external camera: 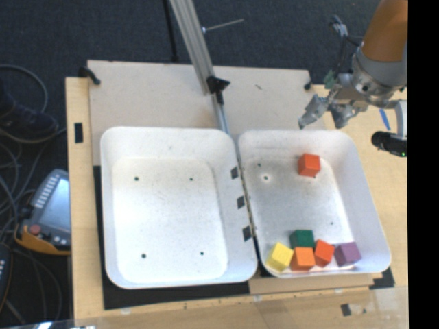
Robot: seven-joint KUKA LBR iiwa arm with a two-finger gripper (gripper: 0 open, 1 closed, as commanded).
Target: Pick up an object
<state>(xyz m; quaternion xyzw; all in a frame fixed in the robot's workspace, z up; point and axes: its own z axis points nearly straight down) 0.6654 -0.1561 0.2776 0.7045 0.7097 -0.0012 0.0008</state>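
My gripper [324, 117] hangs above the far rim of the right bin [363, 184], its fingers spread open with nothing between them. An orange-red cube [309, 164] lies alone in the far part of that bin, just in front of and below the gripper. Along the bin's near wall sits a cluster: a yellow cube [280, 256], a green cube [301, 238], an orange cube [302, 258], a red-orange cube [324, 252] and a purple cube [347, 253].
The left bin [113, 204] sits beside the right one, their rims touching at the middle. A slanted aluminium post [195, 40] rises behind the bins. Cables and a hand pendant [49, 208] lie off the bench's left side.
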